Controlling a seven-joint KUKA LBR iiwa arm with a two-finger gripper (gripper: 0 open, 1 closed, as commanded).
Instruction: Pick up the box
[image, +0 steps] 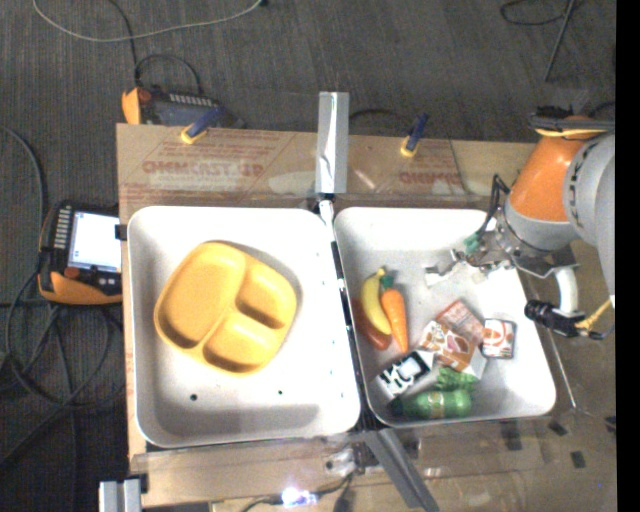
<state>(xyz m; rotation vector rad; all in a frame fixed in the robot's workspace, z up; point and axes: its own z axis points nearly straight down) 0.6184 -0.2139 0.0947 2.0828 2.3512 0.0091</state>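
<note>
Grey robot arm's end effector (450, 262), grip state unclear, hovers in right white bin (540, 400) above small black-and-white box (404, 374).

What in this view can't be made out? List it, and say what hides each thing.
- Gripper, camera view: small and blurred against the right bin; what is by its tip cannot be told.
- Box: its print is too small to read.
- Green item: partly under the box; its kind is unclear.
- Arm: cut off by the right edge.
- Small packet: label too small to read.
</note>
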